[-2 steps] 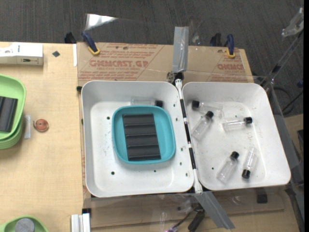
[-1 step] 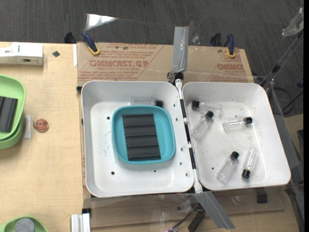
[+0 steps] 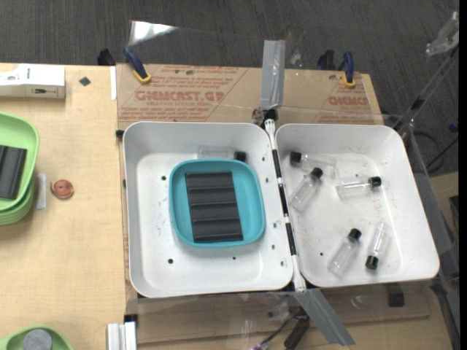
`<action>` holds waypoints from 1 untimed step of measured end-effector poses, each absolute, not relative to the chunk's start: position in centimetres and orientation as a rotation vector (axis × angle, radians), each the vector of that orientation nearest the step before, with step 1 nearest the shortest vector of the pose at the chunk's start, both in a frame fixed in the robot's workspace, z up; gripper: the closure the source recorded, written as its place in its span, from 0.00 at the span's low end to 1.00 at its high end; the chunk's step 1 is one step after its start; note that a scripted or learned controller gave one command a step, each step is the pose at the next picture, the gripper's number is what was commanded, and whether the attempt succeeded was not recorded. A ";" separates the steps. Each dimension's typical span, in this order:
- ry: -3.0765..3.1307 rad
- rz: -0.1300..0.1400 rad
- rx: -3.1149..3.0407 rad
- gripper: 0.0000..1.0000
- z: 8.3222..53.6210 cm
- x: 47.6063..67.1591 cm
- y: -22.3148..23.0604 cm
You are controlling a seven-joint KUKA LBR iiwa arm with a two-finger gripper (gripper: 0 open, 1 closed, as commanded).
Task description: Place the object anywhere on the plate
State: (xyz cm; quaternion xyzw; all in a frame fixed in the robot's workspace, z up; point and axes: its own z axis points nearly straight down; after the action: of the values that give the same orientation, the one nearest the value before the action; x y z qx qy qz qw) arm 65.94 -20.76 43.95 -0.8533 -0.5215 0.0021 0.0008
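We see several small clear vials with black caps scattered in the right bin (image 3: pixel 408 166): one (image 3: pixel 306 188) lies tilted near the bin's left wall, another (image 3: pixel 358 187) lies on its side toward the middle, a third (image 3: pixel 314 162) sits at the upper left, and two more, one (image 3: pixel 344 251) beside the other (image 3: pixel 375 246), rest at the lower right. A further vial (image 3: pixel 219 154) lies in the left bin (image 3: pixel 146 254), just above the plate's upper edge, apart from the others. The teal plate (image 3: pixel 181 203) sits in the middle of the left bin and carries a dark ribbed insert (image 3: pixel 213 206). At the far left of the frame a green tray (image 3: pixel 22 166) rests on the wooden bench (image 3: pixel 73 268).
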 end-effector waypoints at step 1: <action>-1.637 0.007 -2.679 0.00 44.0 65.9 -20.8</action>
State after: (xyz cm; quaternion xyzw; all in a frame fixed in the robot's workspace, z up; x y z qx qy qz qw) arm 65.94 -20.76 43.95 -0.8533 -0.5215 0.0021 0.0008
